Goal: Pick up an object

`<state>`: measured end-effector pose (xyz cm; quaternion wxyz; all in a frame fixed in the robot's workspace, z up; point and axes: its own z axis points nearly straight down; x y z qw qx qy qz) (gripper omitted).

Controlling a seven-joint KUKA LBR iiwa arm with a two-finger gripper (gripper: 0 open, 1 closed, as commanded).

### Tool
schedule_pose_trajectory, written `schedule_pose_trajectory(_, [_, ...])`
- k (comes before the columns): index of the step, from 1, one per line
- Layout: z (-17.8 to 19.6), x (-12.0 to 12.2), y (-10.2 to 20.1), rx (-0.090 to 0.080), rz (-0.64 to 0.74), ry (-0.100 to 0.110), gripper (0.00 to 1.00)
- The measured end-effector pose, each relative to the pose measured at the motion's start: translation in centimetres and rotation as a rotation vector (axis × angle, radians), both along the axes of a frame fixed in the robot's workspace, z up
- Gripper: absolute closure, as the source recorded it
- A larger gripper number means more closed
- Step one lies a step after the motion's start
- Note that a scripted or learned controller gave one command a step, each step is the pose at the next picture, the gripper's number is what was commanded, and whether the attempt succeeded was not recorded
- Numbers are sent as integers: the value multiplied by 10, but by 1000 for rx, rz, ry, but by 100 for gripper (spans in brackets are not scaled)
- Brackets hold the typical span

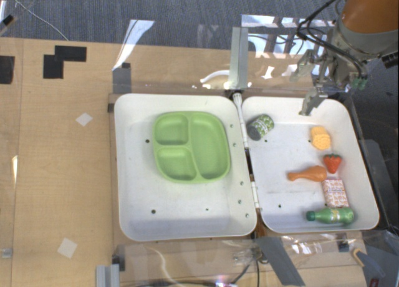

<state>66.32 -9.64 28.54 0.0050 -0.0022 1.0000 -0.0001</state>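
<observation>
The right bin [280, 155] holds several small objects. A green can [260, 126] lies on its side near the bin's left wall. Along the right side sit an orange round piece [320, 137], a strawberry [333, 163], an orange drumstick [307, 174], a pink box [335, 193] and a green bottle [330, 216]. My gripper [324, 95] hangs above the bin's far right corner. It is open with nothing between its fingers [308, 103]. The orange round piece is the nearest object, a little in front of the gripper.
The left bin [137, 204] holds a green divided plate [189, 146]. A raised divider [246, 155] separates the two bins. A metal post [237, 61] stands behind the divider, and cables [318, 33] run along the arm at the upper right.
</observation>
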Motion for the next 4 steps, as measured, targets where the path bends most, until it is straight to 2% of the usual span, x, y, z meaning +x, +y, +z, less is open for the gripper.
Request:
schedule_pose_trajectory(1, [-184,-10,9,3,-115,14,0])
schedule_pose_trajectory(2, [-161,-3,5,-5,-112,-15,100])
schedule_pose_trajectory(3, [-72,-45,9,5,-480,-6,100])
schedule_pose_trajectory(4, [-55,-74,-50,7,-1052,1,100])
